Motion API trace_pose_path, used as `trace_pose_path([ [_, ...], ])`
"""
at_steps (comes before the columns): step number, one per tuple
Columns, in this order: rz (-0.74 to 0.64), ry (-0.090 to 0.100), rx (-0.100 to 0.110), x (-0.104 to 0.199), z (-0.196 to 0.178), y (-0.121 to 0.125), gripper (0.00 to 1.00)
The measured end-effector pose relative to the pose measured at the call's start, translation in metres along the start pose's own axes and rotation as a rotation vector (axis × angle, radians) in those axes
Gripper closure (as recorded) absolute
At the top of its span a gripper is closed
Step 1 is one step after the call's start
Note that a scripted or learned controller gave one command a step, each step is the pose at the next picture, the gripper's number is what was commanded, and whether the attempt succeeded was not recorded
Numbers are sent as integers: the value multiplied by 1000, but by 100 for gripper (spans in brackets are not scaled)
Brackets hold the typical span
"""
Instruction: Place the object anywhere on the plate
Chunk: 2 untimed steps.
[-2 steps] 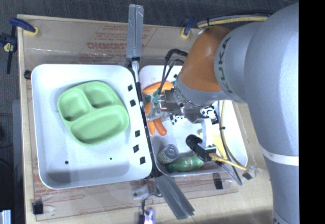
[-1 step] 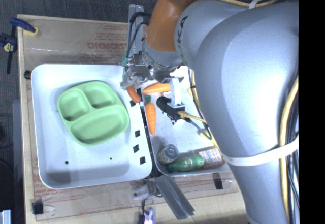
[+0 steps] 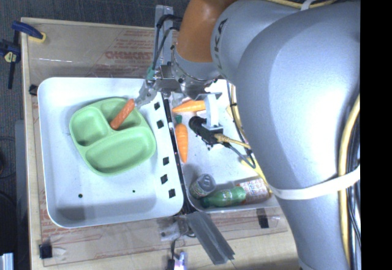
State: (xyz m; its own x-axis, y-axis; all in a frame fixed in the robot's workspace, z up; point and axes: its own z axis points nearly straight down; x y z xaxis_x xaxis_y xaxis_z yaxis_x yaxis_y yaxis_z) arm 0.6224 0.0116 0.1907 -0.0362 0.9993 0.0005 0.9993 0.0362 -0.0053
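A smooth green plastic plate (image 3: 113,139) with three moulded compartments sits in the left white bin (image 3: 61,201). A slim orange carrot (image 3: 122,114) lies tilted across the plate's upper right rim, partly in the upper compartment. The jaws (image 3: 147,95) sit just right of the carrot's upper end; whether they are apart or together cannot be told. Right of the plate, in the other bin, lie two more carrots (image 3: 182,142) and a green bottle (image 3: 229,196).

A carrot (image 3: 122,114) lies on the plate (image 3: 113,152) in the left bin (image 3: 55,201).
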Motion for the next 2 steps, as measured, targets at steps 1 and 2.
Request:
trace_pose_path([
  [1,-9,0,3,2,-10,0,100],
  [2,-17,0,5,4,-19,0,100],
])
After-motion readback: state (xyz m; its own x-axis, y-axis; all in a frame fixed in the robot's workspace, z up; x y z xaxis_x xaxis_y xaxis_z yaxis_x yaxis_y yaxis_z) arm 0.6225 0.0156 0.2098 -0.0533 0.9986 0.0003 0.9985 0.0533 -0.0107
